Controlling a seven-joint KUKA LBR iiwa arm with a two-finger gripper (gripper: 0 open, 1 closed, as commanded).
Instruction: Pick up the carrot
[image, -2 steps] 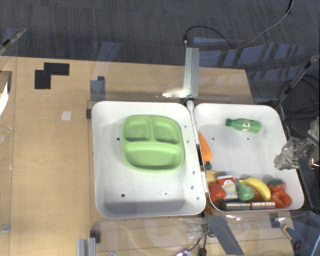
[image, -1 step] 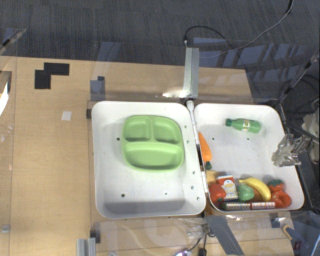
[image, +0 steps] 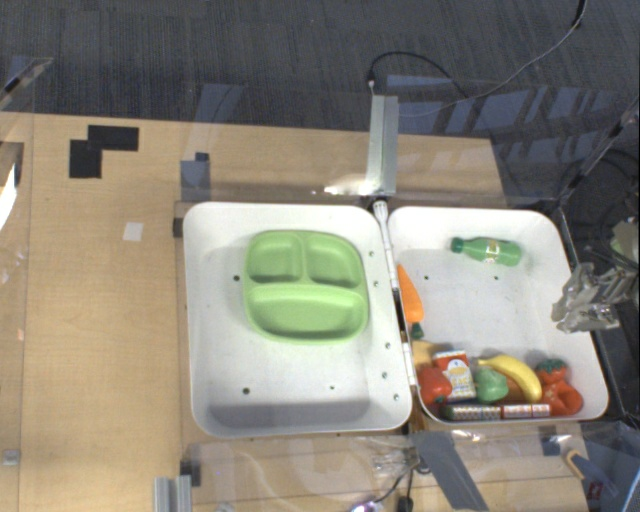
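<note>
The carrot (image: 409, 298) is orange with a green tip and lies along the left wall of the right bin (image: 470, 222), tip pointing toward the front. My gripper (image: 585, 308) hovers at the right bin's right rim, far to the right of the carrot, with nothing visible between its fingers.
A green bottle (image: 487, 250) lies at the back of the right bin. Along its front wall sit a red pepper (image: 434, 383), a small carton (image: 455, 373), a green toy, a banana (image: 514, 373) and a strawberry (image: 560, 390). The left bin (image: 215, 300) holds a green divided plate (image: 303, 284).
</note>
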